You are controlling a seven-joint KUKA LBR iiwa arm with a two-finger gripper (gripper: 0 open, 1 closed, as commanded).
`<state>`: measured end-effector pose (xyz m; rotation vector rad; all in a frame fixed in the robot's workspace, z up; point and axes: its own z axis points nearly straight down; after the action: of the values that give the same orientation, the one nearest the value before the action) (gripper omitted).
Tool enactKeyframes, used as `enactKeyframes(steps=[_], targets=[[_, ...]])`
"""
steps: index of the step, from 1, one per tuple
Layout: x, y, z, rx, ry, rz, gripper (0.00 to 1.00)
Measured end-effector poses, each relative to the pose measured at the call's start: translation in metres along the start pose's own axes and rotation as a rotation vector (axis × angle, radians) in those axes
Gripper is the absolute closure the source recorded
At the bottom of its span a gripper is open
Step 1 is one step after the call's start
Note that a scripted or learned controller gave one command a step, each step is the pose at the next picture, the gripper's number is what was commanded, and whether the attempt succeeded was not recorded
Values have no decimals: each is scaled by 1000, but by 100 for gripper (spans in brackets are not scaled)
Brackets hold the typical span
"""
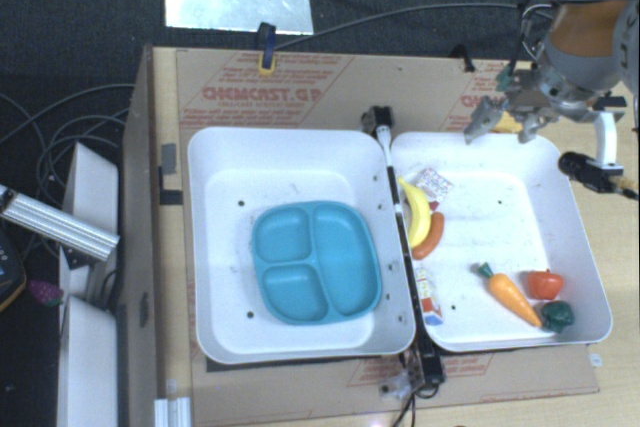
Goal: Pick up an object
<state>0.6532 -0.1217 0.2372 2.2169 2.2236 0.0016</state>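
So the pickable stuff sits in the right bin [575, 215]: banana [415, 212] and sausage [430, 235] against the left wall, carrot [513, 297] and tomato [544, 284] near the front right corner. Gripper [507, 121] hovers over the bin's back rim, fingers spread apart, with something yellow [509, 123] between them. Left bin [225, 165] has 1 blue divided plate [315, 261].

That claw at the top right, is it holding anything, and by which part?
Nothing is held. The end effector is open above the far edge of the right bin, with empty space between its fingers; the carrot lies untouched.
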Motion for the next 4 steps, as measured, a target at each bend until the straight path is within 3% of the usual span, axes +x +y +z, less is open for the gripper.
enactKeyframes(steps=[2,3,4], targets=[[-39,-116,56,3,-1,4,0],[-33,-167,152,0,0,2,0],[-33,-165,142,-3,1,2,100]])
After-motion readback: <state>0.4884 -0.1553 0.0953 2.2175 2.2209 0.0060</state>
